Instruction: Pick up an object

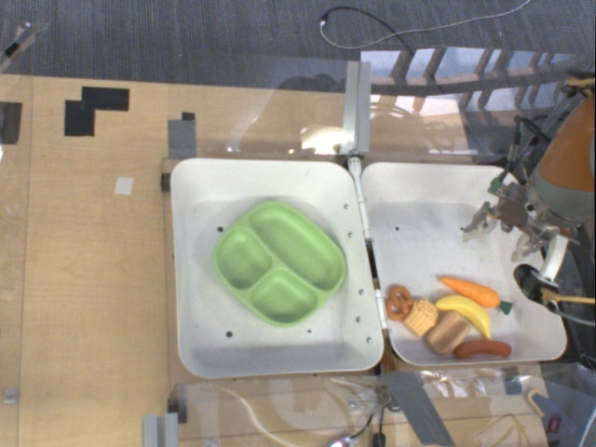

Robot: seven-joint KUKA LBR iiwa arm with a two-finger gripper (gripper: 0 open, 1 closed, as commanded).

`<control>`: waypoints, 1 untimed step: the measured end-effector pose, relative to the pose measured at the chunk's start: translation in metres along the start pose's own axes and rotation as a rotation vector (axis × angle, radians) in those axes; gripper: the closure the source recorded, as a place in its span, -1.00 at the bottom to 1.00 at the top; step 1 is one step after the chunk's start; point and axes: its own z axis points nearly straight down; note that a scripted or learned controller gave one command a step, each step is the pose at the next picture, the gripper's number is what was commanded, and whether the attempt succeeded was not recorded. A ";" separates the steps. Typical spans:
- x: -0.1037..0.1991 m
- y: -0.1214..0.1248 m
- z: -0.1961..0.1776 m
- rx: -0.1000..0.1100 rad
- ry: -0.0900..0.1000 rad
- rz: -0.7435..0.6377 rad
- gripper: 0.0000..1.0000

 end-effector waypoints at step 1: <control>-0.018 -0.081 0.047 -0.012 0.001 -0.421 -1.00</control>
